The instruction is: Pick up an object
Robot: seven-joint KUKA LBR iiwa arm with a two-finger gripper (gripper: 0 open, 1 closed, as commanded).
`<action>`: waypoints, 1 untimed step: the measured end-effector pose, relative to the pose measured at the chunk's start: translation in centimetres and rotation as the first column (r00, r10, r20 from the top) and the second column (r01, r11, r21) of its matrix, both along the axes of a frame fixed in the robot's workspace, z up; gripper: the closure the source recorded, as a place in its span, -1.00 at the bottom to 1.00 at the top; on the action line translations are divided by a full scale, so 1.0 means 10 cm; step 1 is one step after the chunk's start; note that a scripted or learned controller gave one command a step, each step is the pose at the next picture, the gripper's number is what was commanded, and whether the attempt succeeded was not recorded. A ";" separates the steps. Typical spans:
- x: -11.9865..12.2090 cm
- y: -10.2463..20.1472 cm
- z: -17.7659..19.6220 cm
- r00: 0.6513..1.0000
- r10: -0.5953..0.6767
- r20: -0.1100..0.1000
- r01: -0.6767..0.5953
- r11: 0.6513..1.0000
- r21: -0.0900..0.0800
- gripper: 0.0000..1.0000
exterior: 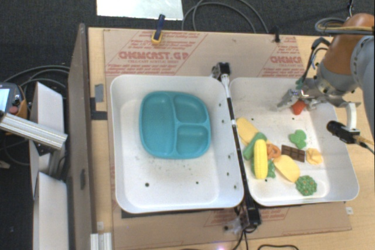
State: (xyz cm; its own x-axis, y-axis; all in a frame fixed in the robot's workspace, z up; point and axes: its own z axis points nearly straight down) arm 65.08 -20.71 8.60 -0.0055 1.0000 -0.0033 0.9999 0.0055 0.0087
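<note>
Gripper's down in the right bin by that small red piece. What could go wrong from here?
1. The small red piece sits right at the gripper, near the right bin's back wall; it may slip away rather than lift.
2. The other toy foods crowd together: corn, chocolate bar, broccoli. A grasp there might catch two or knock neighbours.

You have a cardboard-topped bench bearing two white bins side by side, touching.
</note>
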 end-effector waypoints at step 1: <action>-0.58 0.05 -0.02 1.000 -0.006 -0.011 0.006 1.000 0.004 -1.00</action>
